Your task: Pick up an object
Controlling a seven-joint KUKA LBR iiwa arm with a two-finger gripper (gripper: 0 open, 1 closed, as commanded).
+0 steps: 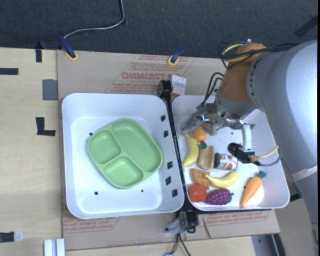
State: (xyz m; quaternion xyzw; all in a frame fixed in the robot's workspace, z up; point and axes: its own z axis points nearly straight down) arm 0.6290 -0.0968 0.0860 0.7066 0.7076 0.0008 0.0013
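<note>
Toy food filled the right bin while the hand (pixel 201 122) hung over its far-left part.

Nearest the camera in the right bin (pixel 274 193) lay a purple bunch of grapes (pixel 219 197), a tomato (pixel 197 192) and a carrot (pixel 250 190). Just beyond them sat a banana (pixel 222 180), a small bottle (pixel 226 161) and a bread roll (pixel 205 156), with a second banana (pixel 191 150) along the left wall. Farther back, the hand stood right above a small orange fruit (pixel 200 134); whether it was spread or pressed together could not be told. In the left bin (pixel 74 143) rested a green divided plate (pixel 125 152). Both bins sat on the table (pixel 21 159).
</note>
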